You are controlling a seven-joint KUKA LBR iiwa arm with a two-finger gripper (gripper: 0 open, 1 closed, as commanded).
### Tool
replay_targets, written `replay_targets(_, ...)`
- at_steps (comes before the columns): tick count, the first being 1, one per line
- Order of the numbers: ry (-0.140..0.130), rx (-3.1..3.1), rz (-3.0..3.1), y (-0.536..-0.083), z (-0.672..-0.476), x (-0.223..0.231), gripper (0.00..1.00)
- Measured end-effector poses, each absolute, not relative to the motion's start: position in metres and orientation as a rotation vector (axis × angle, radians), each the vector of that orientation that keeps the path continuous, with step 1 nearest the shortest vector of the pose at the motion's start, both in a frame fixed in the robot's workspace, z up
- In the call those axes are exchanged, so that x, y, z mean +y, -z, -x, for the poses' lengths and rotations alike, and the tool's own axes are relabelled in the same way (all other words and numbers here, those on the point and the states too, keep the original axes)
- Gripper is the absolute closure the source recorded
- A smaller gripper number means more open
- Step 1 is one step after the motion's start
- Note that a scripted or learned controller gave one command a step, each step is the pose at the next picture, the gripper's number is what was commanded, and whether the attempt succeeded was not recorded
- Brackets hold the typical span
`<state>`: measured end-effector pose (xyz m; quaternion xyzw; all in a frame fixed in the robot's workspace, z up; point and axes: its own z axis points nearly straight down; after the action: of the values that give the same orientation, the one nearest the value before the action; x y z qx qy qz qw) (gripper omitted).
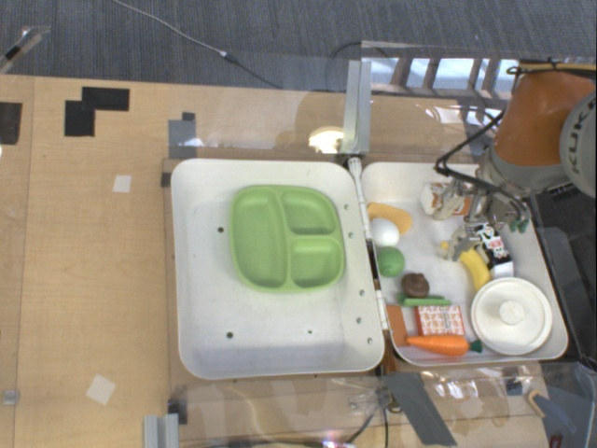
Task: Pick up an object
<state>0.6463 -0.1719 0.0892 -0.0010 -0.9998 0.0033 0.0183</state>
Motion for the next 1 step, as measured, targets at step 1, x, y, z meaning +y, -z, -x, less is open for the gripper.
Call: replay_targets(1,-0.004,-3.152,-0.042,-0.0890,-0.6064,-0.2070,0.00)
